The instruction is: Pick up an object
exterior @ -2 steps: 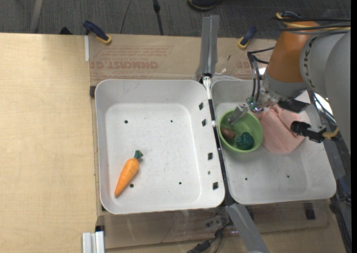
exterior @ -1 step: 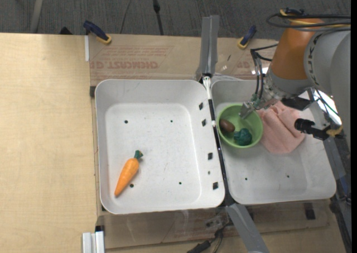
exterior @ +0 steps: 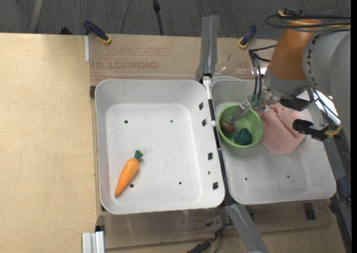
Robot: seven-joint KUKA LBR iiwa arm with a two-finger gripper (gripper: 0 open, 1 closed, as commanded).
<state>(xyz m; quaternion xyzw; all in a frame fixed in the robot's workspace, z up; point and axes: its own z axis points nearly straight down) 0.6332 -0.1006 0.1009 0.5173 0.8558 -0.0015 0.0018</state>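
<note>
An orange toy carrot (exterior: 127, 175) with a green top lies in the left bin (exterior: 101, 134), near its front left. In the right bin (exterior: 279, 180) a green bowl (exterior: 255, 129) stands at the back left. It holds a small brown object (exterior: 227, 126) and a teal object (exterior: 243, 136). A pink cloth (exterior: 281, 132) lies crumpled just right of the bowl. My gripper (exterior: 238, 116) reaches down from the right into the bowl, its tip close above the brown object. Nothing shows clearly in its grasp.
The arm's orange band (exterior: 290, 56) hangs over the right bin's back right. A metal divider (exterior: 211, 51) runs between the bins. Two clamps (exterior: 97, 32) (exterior: 247, 36) pin cardboard (exterior: 134, 59) behind them. Bare wood bench (exterior: 44, 134) spreads to the left.
</note>
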